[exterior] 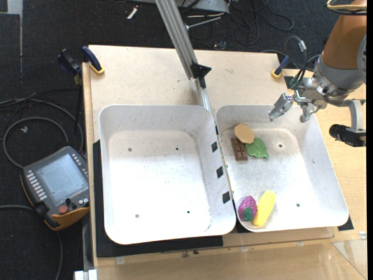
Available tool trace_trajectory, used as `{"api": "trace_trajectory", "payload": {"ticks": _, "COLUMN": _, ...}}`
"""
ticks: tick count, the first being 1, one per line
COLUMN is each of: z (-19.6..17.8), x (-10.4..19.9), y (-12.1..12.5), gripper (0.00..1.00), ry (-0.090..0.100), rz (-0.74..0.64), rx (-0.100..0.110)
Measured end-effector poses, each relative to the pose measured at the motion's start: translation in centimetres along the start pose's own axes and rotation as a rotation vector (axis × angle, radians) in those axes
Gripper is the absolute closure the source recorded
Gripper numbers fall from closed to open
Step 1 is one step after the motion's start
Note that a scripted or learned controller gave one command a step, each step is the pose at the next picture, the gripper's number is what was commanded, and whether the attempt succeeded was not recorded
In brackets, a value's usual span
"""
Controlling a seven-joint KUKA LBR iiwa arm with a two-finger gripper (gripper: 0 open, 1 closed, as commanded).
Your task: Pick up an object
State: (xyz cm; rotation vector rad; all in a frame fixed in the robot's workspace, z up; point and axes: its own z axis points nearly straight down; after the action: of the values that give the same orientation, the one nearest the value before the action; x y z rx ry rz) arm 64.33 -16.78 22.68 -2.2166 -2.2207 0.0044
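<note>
Right now the pincer (289, 108) hangs spread open, holding nothing, above the right bin's (326, 174) far edge. Probably it's high to clear the cookie (245, 134) before dropping.

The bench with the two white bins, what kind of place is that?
Probably a robotics lab: a robot arm reaches over two white bins, a teach pendant lies on the dark floor, and loose cables trail behind the bench.

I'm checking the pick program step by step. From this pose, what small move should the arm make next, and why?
Probably shift the gripper toward the near-left and start lowering it. It hangs with open fingers over the far edge of the right bin with nothing between them, while the closest items, the tan piece, green leaf and brown bar, lie clustered to its near-left.
</note>
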Motion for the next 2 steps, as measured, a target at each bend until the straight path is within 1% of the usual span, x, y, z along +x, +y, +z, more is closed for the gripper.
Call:
{"api": "trace_trajectory", "payload": {"ticks": 1, "z": -0.3, "x": 0.0, "y": 0.1, "gripper": 0.00, "ry": -0.002, "rz": -0.002, "rx": -0.005}}
{"api": "trace_trajectory", "payload": {"ticks": 2, "z": 6.1, "x": 0.0, "y": -0.1, "gripper": 0.00, "ry": 0.000, "rz": 0.002, "rx": 0.002}}
